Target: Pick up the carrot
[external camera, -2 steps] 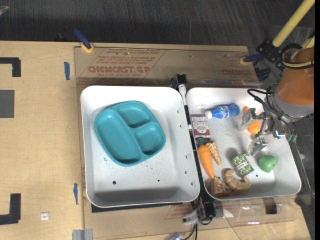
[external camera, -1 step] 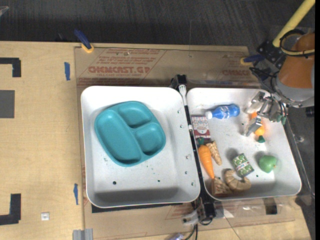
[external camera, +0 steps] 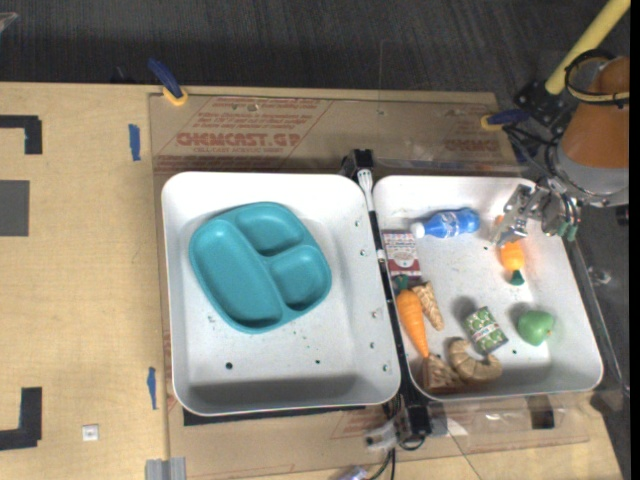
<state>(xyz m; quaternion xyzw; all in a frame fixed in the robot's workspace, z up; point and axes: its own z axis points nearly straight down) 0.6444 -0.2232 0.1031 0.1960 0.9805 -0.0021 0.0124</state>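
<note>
On the left side of the bench (external camera: 80, 298), a white bin (external camera: 200, 368) is seen with a teal divided tray (external camera: 260, 265) lying inside it. Just beside it, past the dividing rim, the right bin (external camera: 570, 358) holds the clutter. Against that bin's left wall the carrot (external camera: 411, 319) lies lengthwise, orange, its narrow end toward the near edge; a small red-and-white packet (external camera: 401, 252) sits just above it and a tan, speckled piece (external camera: 430, 305) touches its right flank. A brown lumpy item (external camera: 470, 362) rests near the carrot's tip, with a green patterned packet (external camera: 486, 329) beside that. Farther back a small bottle with a blue cap (external camera: 447, 224) lies on its side. Toward the right, a short orange piece with a green end (external camera: 513, 260) and a green round fruit (external camera: 535, 326) are found.

The gripper (external camera: 530, 213) hangs over the bin's far right corner, well apart from the carrot; nothing is seen between its fingers, and how wide the jaws stand cannot be told. The approach step is judged to be in hand, with no grasp made. A move across the bin toward its left wall is called for next, then a descent with the fingers set across the carrot's width, clear of the wall and the touching piece.
</note>
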